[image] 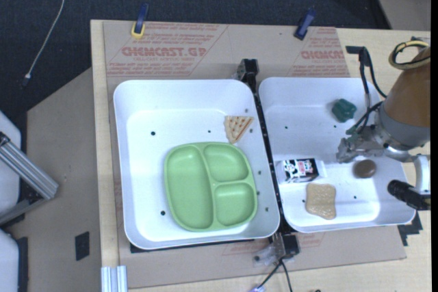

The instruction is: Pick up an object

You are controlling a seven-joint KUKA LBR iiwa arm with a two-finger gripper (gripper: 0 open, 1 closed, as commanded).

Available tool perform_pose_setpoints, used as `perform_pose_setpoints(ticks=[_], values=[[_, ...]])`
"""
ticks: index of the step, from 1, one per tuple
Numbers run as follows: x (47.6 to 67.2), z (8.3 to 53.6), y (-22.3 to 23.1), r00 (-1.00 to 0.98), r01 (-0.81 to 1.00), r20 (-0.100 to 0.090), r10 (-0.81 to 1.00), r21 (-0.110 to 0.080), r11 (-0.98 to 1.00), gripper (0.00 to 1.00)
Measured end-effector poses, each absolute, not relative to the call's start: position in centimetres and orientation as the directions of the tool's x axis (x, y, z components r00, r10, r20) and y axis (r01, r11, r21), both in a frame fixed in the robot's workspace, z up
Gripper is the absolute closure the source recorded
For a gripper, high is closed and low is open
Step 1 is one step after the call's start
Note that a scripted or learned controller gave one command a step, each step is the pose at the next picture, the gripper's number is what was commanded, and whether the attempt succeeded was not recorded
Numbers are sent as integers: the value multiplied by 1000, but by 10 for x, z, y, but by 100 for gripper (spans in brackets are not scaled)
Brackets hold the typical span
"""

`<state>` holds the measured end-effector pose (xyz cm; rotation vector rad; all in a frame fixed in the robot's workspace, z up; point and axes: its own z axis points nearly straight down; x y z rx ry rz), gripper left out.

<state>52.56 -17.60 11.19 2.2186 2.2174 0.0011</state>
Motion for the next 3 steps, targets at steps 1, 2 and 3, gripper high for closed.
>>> perform_pose_setpoints(ticks=[1, 2, 3], values=[[530, 174, -180, -1, 1000, -3, 1000, 7, 1, 100], [529, 238, -179, -2, 1000, -4, 1000, 9, 2, 100], [521, 290, -179, -2, 1000, -4, 1000, 8, 2, 100]])
